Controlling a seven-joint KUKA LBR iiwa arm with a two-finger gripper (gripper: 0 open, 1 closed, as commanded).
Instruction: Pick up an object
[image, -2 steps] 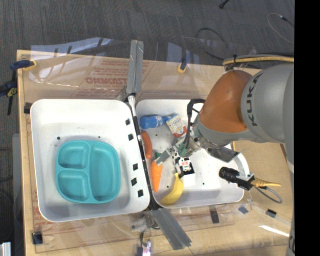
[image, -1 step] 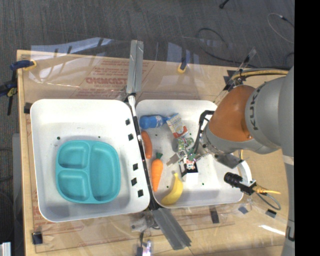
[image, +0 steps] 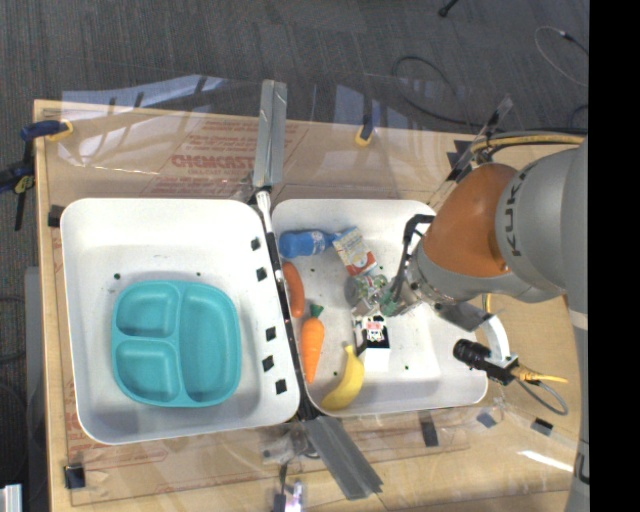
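Lettering "KU" (image: 527, 215) is readable on the grey arm (image: 545, 225) beside its orange band (image: 475, 225). Red print reading "CHEMCAST" (image: 210, 160) shows on the clear sheet (image: 150, 140) over the tabletop (image: 560, 330). The tool (image: 385, 298) sits low in the right bin (image: 420, 375), over a crumpled packet (image: 366, 288); whether it is open or gripping anything cannot be told. Nearby lie a blue bottle (image: 300, 243), a carrot (image: 313, 343), a banana (image: 346, 382) and a small black-and-white item (image: 374, 333). The left bin (image: 90, 230) holds a teal divided tray (image: 178, 342).
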